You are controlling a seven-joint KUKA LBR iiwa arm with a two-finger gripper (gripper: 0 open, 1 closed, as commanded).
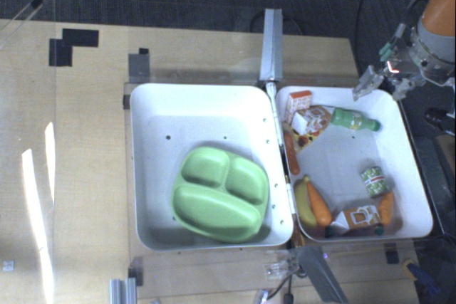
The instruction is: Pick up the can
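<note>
Nothing is lifted yet: the small green-and-white can (375,181) lies near the right bin's (413,153) right wall, while the two-finger gripper (380,84) hangs over its far right corner, fingers spread and holding nothing

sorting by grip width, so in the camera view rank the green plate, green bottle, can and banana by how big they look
1. green plate, by far the largest
2. green bottle
3. banana, close to the bottle in length; part of it is hidden by a carrot, so that order is unsure
4. can, smallest

green divided plate (221,194) in left bin (146,153), green bottle (353,120), banana (305,202), carrot (320,205)
</note>
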